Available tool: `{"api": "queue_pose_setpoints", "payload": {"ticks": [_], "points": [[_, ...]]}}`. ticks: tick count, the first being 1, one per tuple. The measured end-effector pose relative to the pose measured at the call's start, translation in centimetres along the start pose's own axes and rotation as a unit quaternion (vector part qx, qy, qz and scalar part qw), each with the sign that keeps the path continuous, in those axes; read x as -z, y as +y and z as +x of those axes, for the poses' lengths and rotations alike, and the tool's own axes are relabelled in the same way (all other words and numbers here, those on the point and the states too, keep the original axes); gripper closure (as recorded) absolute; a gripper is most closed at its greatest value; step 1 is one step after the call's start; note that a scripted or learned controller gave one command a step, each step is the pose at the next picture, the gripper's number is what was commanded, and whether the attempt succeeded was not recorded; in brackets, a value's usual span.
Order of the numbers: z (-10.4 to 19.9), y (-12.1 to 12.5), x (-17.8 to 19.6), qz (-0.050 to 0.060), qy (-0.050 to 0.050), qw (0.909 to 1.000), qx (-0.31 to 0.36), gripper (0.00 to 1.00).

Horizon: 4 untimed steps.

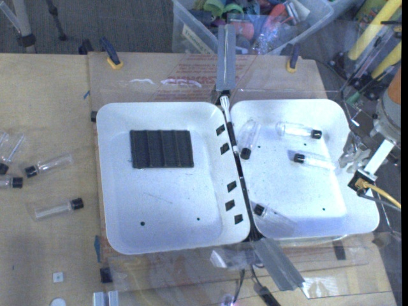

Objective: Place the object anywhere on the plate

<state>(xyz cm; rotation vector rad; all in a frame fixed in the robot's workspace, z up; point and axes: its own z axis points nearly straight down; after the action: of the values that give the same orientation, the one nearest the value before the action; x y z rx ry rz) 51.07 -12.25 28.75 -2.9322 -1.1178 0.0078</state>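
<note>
A black ridged plate (161,148) lies flat in the left bin (121,228), towards its back left. Several clear vials with black caps lie in the right bin (331,209): one (247,138) by the divider, one (298,131) at the back, one (312,161) in the middle and one (271,212) at the front left. My gripper (360,161) hangs over the right bin's right rim, just right of the middle vial and apart from it. I see nothing held in it.
More vials (48,164) (57,207) lie loose on the bench left of the bins. A clear tub of coloured toys (255,5) stands behind. A divider with black clips (231,171) runs between the bins.
</note>
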Motion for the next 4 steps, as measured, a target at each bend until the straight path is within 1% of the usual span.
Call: {"api": "queue_pose_setpoints", "payload": {"ticks": [1, 2, 3, 4], "points": [[5.0, -4.3, -0.8, 0.0, 0.0, 0.9959, -0.09, 1.0], [10.0, -7.7, 13.6, -0.003, 0.003, 0.9787, -0.205, 1.0], [10.4, -15.3, 2.4, -0.001, 0.0, 0.9908, -0.135, 1.0], [13.3, -19.7, 1.9, -0.002, 0.002, 0.9731, -0.23, 1.0]]}}
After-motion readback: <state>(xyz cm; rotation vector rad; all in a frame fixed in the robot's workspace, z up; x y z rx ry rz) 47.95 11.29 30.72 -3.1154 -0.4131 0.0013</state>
